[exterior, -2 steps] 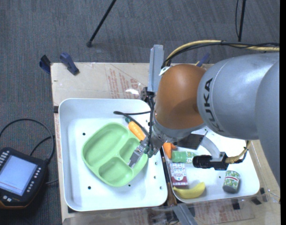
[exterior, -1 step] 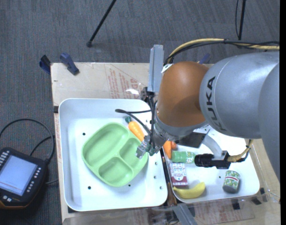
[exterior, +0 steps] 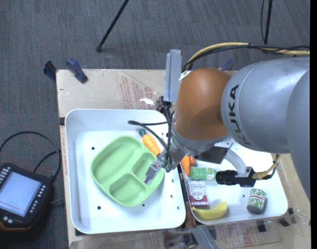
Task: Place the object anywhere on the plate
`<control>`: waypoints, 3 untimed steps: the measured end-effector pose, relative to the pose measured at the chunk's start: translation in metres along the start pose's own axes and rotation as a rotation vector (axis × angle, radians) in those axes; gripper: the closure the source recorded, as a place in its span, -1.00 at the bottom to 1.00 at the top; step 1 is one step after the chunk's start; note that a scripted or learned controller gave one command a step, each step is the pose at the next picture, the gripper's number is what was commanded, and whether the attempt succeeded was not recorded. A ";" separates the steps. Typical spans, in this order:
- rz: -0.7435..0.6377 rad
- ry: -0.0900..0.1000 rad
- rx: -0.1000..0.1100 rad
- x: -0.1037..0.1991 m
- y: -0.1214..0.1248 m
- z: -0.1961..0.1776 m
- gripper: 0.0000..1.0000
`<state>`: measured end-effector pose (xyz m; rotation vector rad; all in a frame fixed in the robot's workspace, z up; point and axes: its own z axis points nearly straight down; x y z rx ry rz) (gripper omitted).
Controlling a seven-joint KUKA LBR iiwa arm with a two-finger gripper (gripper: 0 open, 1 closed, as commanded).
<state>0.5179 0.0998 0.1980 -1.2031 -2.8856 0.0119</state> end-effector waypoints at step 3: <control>0.010 0.003 0.004 -0.003 -0.001 -0.007 -1.00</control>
